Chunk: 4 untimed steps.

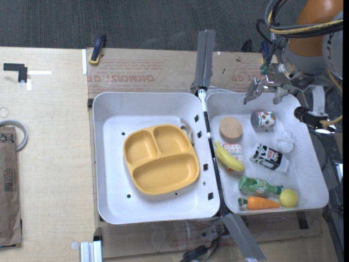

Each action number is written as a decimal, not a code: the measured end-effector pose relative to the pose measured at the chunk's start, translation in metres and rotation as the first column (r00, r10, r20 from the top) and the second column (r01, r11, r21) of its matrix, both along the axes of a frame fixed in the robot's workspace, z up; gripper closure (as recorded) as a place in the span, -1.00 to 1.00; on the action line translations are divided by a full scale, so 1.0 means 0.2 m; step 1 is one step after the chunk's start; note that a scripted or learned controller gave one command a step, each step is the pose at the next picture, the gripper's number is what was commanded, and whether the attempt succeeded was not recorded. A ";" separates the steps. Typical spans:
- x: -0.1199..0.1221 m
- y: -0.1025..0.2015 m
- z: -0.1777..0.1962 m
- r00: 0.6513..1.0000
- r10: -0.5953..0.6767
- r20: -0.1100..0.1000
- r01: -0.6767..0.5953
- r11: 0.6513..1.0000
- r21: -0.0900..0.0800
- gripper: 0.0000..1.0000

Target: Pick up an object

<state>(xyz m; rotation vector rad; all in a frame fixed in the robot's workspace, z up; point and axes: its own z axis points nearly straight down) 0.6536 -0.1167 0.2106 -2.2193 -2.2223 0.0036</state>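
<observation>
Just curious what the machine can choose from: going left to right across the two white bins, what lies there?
Yellow tray → banana → cup → lemon. The rest overlap in that order, so I leave them out.

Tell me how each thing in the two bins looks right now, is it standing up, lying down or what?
Yellow plate: flat in the left bin, nothing on it.
Banana: lying by the divider.
Round cookie: lying flat.
Little can: on its side.
Black-and-white packet: lying flat.
Green bottle: on its side.
Carrot: lying down.
Lemon: resting beside the carrot.
Tool: above the right bin's far edge, holding nothing.
</observation>
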 end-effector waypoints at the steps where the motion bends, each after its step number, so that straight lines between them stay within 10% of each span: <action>1: -0.07 -0.10 -0.42 0.999 0.039 0.021 -0.039 0.999 -0.005 -1.00; 2: 0.03 -0.34 -0.58 0.993 0.114 0.007 -0.114 0.993 -0.003 -1.00; 3: -0.26 -0.31 -0.27 0.966 0.260 0.003 -0.260 0.966 0.000 -1.00; 4: -0.47 -0.45 -0.57 0.958 0.288 0.003 -0.288 0.958 0.000 -1.00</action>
